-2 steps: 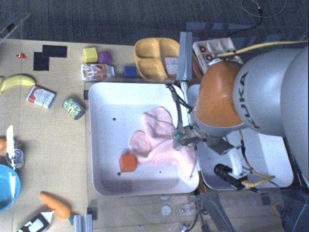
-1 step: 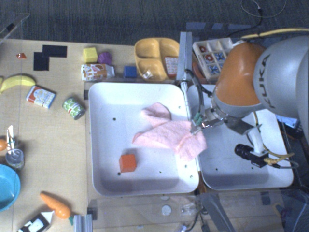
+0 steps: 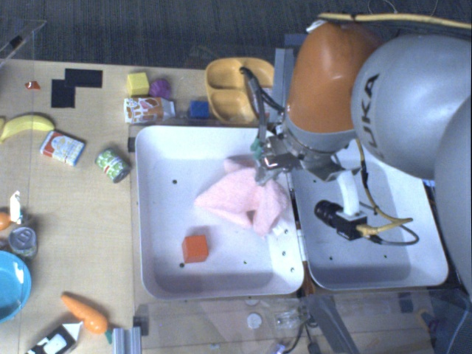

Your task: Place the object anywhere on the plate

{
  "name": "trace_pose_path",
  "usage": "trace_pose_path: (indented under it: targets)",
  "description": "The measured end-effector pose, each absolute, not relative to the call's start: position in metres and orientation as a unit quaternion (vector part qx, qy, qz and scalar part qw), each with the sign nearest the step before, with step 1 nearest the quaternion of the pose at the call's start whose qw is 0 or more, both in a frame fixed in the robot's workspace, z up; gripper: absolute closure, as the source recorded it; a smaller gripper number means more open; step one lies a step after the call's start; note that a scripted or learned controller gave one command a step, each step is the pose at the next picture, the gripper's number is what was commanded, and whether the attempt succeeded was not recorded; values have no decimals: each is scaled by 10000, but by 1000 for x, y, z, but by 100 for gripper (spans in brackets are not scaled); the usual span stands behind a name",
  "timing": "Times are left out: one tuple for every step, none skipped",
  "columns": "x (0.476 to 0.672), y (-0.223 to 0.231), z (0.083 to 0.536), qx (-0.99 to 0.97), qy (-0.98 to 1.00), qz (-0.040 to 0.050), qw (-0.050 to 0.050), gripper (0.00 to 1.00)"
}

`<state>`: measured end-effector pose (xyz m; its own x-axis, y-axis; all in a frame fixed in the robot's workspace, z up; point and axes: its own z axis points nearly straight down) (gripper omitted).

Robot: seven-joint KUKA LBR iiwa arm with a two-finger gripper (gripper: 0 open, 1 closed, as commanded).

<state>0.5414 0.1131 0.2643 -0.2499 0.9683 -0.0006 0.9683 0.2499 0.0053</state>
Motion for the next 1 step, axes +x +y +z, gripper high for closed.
trace_pose_path:
  targets:
    - [489,164,296,5506,8348,21,24,100]
